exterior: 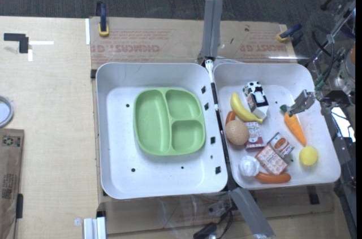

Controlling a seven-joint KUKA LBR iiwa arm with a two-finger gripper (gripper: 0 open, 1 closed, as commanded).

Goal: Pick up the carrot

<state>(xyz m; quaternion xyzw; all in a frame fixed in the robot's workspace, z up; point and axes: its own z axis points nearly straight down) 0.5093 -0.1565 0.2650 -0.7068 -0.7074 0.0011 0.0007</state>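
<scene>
The carrot (294, 127) is a short orange cone with a small green tuft at its upper end, lying tilted in the right part of the right bin (320, 173), its tip pointing toward the lower right of the frame. The gripper (301, 103) sits just above that green end, reaching in from the right edge; its grey fingers (305, 98) appear slightly parted, with nothing between them, and the carrot lies on the bin floor rather than in their grasp. Around the carrot in the same bin are a yellow lemon (308, 156) just below it, a red-and-white carton (275, 153), a sausage (272, 178) along the lower wall, a small white round object (248, 166), a brown egg-shaped item (237, 133), a banana (244, 108) and a black-and-white toy (255, 93) near the top. The left bin (113, 136) holds a green divided plate (168, 120) with three compartments, roughly centred. Both bins rest on the pale wooden surface (45, 96).
</scene>
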